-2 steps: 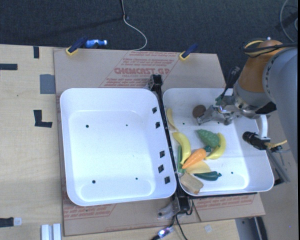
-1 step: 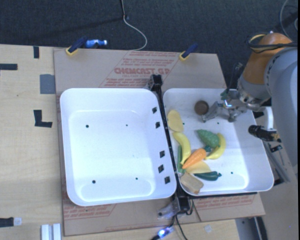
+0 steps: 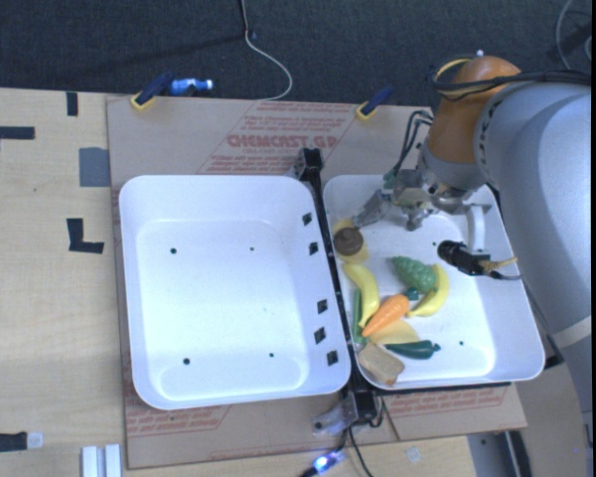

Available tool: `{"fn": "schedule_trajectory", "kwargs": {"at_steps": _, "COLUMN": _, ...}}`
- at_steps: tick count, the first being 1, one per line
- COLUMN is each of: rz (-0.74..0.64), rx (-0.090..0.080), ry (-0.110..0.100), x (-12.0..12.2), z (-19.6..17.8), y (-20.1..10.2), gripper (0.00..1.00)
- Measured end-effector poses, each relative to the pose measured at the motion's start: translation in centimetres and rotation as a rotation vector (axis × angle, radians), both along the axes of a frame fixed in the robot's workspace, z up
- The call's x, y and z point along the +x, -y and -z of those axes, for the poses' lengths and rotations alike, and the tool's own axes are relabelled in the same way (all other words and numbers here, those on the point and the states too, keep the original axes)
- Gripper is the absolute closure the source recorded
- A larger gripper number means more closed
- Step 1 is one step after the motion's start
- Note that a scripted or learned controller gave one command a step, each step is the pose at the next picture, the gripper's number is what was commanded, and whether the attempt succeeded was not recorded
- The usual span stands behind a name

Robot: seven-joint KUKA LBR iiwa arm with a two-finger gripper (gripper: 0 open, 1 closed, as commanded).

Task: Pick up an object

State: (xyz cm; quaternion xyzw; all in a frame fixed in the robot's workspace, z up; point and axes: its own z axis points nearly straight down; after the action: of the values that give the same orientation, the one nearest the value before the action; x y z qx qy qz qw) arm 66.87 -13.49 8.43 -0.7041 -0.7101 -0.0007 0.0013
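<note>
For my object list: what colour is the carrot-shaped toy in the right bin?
Orange, with a green top: the carrot-shaped toy, seen in the camera view.

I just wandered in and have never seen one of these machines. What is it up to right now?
A grey robot arm reaches over the right bin, its gripper hanging near that bin's back edge with nothing seen between its fingers. It is meant to pick something up. Toy food lies below it: a banana, a carrot, a green leafy piece and a few others. The left bin sits beside it.
</note>
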Motion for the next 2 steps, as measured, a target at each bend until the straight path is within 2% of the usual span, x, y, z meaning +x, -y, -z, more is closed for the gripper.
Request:
{"fn": "schedule_trajectory", "kwargs": {"at_steps": 1, "rz": 0.010, "rx": -0.005, "ry": -0.003, "x": -7.3, "z": 0.0, "y": -1.7, "gripper": 0.00}}
{"fn": "schedule_trajectory", "kwargs": {"at_steps": 2, "rz": 0.007, "rx": -0.005, "ry": 0.004, "x": -1.9, "z": 0.0, "y": 2.1, "gripper": 0.00}}
